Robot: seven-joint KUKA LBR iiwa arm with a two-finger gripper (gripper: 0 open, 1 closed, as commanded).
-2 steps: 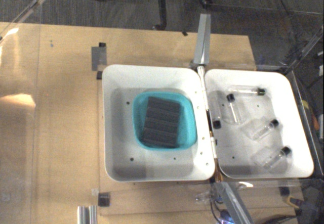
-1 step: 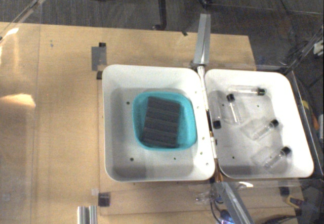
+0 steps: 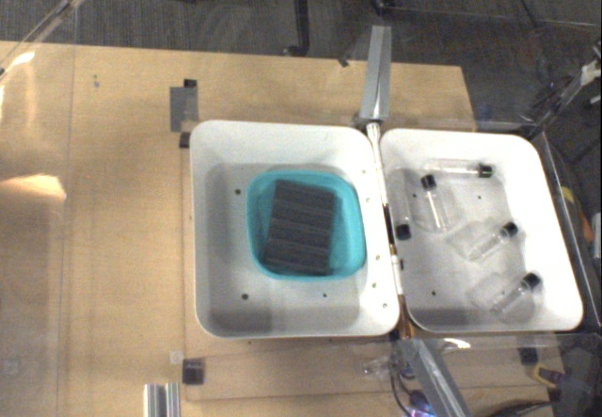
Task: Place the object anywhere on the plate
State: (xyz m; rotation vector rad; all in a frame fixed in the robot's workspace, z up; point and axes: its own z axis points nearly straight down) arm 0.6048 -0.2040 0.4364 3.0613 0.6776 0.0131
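A dark grey ribbed rectangular block lies on the teal square plastic plate; four clear black-capped vials lie right of the plate.

Bench: pale wood, matt. Bins: white smooth plastic. Plate: teal glossy plastic. Block: dark, ribbed, matt. Vials: clear plastic or glass, black caps.

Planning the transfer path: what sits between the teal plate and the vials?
In the camera view, the two bins' adjoining white rims separate the teal plate from the vials.
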